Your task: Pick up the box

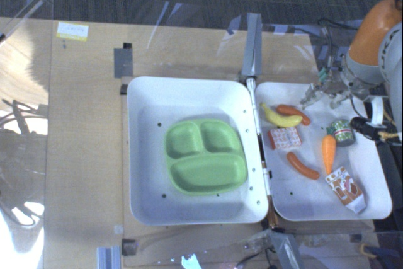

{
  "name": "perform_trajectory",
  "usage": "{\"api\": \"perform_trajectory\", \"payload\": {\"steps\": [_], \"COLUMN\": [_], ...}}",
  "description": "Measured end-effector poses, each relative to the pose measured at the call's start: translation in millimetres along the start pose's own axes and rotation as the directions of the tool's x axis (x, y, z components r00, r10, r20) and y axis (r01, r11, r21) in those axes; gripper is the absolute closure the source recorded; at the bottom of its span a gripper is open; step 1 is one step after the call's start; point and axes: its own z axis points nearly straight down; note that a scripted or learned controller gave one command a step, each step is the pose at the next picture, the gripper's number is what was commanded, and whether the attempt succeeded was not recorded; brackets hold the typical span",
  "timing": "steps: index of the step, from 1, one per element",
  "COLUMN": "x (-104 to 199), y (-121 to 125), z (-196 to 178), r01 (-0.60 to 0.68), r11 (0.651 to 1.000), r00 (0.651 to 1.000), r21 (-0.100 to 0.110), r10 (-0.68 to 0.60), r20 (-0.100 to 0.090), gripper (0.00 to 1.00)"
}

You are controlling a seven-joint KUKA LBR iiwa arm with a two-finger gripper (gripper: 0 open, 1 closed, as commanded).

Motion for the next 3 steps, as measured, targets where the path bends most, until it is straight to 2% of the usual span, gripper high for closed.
{"api": "perform_trajectory", "payload": {"steps": [1,2,3], "x": [41.9,101.1,103.9], "y": [-39.7,-41.8,-68.9], "z": [13.5,13.3,12.3], "r01": [0.009,0.018,0.036], "r11": [1.000,1.000,0.999], "r00": [1.000,1.000,0.999], "r21": [-0.007,-0.009,-0.012], "r10": [-0.009,-0.018,-0.036], "r20": [0.000,0.004,0.005], "gripper": [0.00,0.00,0.00]}}
